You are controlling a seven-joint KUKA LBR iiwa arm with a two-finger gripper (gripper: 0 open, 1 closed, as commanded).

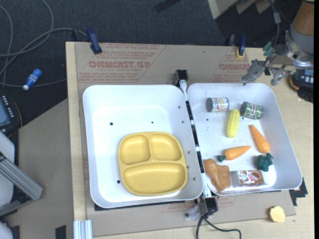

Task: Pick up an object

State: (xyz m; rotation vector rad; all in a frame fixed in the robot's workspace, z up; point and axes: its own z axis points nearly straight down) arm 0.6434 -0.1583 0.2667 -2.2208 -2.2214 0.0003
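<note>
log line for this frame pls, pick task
phase: pre-grasp | gripper: open, holding nothing, above right bin's far edge | right bin: two cans, corn, two carrots, broccoli, other items | left bin: yellow divided plate

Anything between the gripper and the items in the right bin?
Nothing visible. The gripper hangs above the right bin's far rim, and the cans, corn and carrots lie uncovered below it, spaced apart. The nearest is the green can.
</note>
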